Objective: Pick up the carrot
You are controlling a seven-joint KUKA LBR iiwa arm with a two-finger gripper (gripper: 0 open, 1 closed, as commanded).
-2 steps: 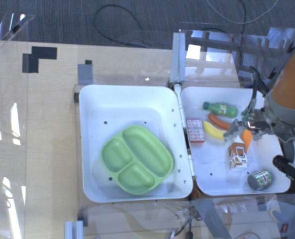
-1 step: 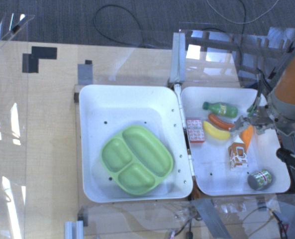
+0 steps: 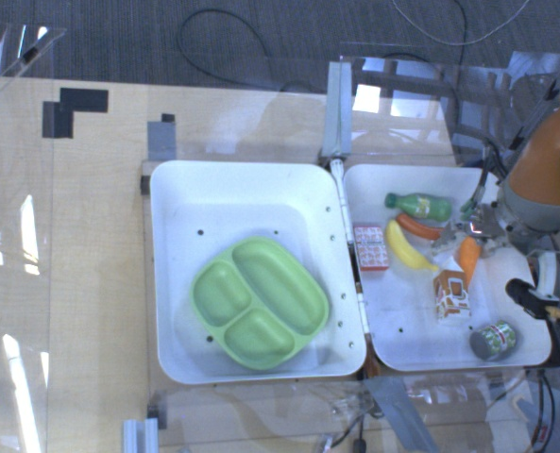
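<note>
Pale wood bench (image 3: 72,281), two white bins (image 3: 251,187), dark carpet (image 3: 166,17) behind

The arm (image 3: 544,173) shows as a bulky, rounded body at the right of the scene. Its upper part is a broad orange band (image 3: 542,155) with a smooth, slightly glossy surface, curved like a dome. Below the orange runs a grey section, also rounded, paler along its lower rim. Thin dark cables loop across the far side of the orange part. From the grey section a small metal-coloured gripper (image 3: 475,223) juts to the left, made of short, angular silver and dark pieces; its details are too small to make out. A white and black fitting sits below the grey section.
</note>
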